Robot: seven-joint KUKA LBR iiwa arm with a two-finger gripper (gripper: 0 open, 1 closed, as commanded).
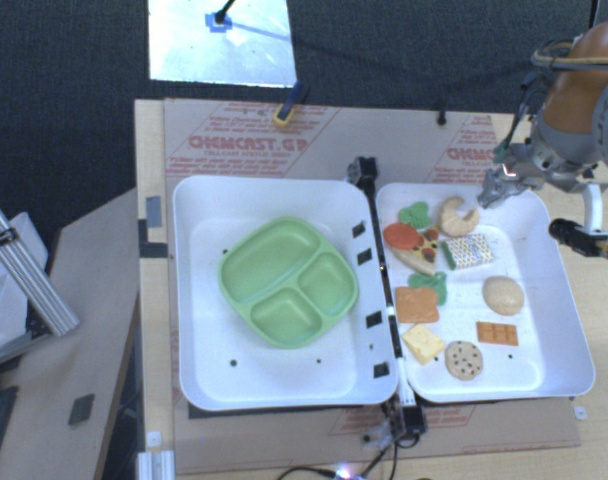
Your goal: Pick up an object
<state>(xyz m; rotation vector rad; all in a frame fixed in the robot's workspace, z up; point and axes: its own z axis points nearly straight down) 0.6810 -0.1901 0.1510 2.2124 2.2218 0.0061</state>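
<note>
pale green tray (288, 282), white bins (204, 228), brown-dotted tan cookie (465, 360).

Both white bins (284, 193) look like smooth, faintly glossy plastic, and the green divided plate (288, 281) has the same moulded sheen. Beneath them lies a matt, tan sheet (244, 138) with red print — cardboard or protective paper, by its look. The gripper (494, 190) is grey metal — dull rather than polished.

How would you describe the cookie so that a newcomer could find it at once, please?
Look in the right white bin, at its near edge. The cookie lies there, beside a yellow cheese wedge and below an orange cracker. It alone is round, tan and dark-speckled.
</note>
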